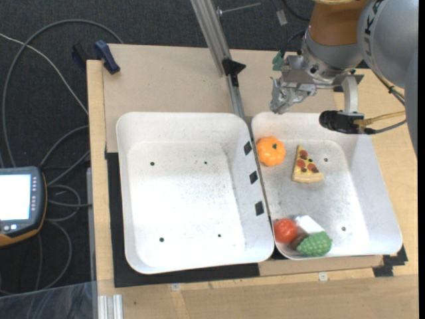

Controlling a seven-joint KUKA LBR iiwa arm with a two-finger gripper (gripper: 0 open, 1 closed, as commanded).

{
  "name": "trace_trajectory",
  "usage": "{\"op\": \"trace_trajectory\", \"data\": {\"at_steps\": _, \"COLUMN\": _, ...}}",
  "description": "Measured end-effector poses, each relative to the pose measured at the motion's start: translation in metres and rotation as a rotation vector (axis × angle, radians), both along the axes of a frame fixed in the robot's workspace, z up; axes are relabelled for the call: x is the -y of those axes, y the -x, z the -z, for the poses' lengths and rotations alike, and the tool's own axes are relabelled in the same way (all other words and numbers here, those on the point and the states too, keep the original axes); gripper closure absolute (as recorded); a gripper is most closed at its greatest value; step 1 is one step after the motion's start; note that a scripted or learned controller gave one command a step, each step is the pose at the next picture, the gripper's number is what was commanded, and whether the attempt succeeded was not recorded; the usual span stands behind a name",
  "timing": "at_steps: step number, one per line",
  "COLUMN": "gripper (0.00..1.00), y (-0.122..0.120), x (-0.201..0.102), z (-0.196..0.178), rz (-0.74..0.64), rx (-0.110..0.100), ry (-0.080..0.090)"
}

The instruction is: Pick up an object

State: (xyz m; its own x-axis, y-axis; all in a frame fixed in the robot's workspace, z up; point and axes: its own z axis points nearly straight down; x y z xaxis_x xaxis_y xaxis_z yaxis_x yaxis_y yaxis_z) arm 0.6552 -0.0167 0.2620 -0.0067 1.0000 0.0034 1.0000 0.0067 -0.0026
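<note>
Looking down at the bench (166,78) from the fixed camera view, you have two shallow white bins side by side. Item one: the left bin (133,178), its floor speckled with dark specks. Item two: the right bin (372,205), holding four toy foods. Near its far left corner sits a small orange pumpkin (271,151); just beside it toward the middle lies a pizza slice (307,165), tan crust with red dots. At the near edge you find a red tomato (285,230) touching a small white block (307,223), with a green bunch of grapes (314,244) against both. Item three: the arm (345,18), grey with an orange band, reaching in from the right. Its gripper (282,105) hangs above the far rim of the right bin, apart from every toy, nearest the pumpkin; nothing sits between its tips, and you cannot tell whether they stand apart or together. Item four: a slanted metal rail (212,32) crossing the far bench. Item five: a handheld screen pendant (20,201) on the dark floor to the left, among grey cables (40,58).
</note>
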Motion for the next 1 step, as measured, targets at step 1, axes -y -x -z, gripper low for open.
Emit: {"op": "trace_trajectory", "data": {"at_steps": 1, "gripper": 1.00, "y": -0.0003, "x": -0.0516, "z": 0.0014, "rz": 0.000, "rx": 0.001, "ry": 0.000}}
